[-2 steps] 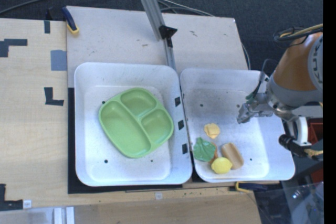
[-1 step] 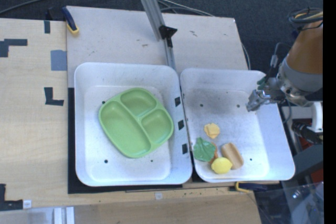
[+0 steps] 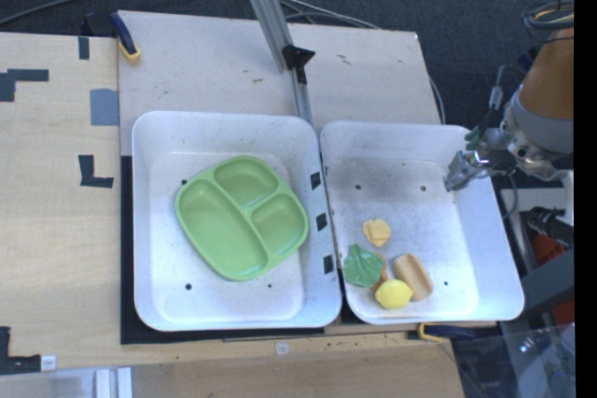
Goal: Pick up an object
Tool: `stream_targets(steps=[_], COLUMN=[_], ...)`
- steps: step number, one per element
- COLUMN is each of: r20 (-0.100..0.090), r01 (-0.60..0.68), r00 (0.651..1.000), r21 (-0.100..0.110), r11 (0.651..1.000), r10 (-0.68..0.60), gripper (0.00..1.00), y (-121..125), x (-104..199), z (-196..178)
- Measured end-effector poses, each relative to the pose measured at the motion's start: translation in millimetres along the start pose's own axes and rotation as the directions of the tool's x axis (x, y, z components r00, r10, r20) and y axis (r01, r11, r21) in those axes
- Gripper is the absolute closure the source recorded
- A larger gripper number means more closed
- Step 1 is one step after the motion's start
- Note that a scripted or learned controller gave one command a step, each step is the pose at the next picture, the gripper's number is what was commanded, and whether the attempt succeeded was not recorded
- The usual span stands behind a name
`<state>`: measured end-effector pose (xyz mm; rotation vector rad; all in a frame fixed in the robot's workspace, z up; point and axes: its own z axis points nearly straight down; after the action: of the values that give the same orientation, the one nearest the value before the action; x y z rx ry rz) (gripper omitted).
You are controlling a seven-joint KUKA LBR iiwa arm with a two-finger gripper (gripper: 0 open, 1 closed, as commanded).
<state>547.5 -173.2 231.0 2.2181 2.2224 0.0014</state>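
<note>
The right bin (image 3: 485,228) holds a small cluster of toy food near its front: a pale yellow piece (image 3: 377,232), a green leafy piece (image 3: 363,267), a yellow lemon (image 3: 394,295) and a tan hot-dog bun (image 3: 413,276). My gripper (image 3: 460,170) hangs over the bin's right rim at the far right, well up and right of the food. Nothing shows between its fingers. The arm's orange band (image 3: 552,75) is at the view's right edge.
The left bin (image 3: 149,200) holds a green divided plate (image 3: 242,216). A grey pole (image 3: 266,0) slants down to the wall between the bins. A blue and yellow clamp (image 3: 124,37) sits at the board's far left corner.
</note>
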Motion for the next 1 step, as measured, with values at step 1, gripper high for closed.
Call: stream_targets(steps=[1], r20=[-0.002], r01=[0.005], r00=[1.000], r21=[0.002], r11=[1.000], r10=[-0.005], gripper=[1.00], y=[10.6], x=[43.5], z=[-3.4])
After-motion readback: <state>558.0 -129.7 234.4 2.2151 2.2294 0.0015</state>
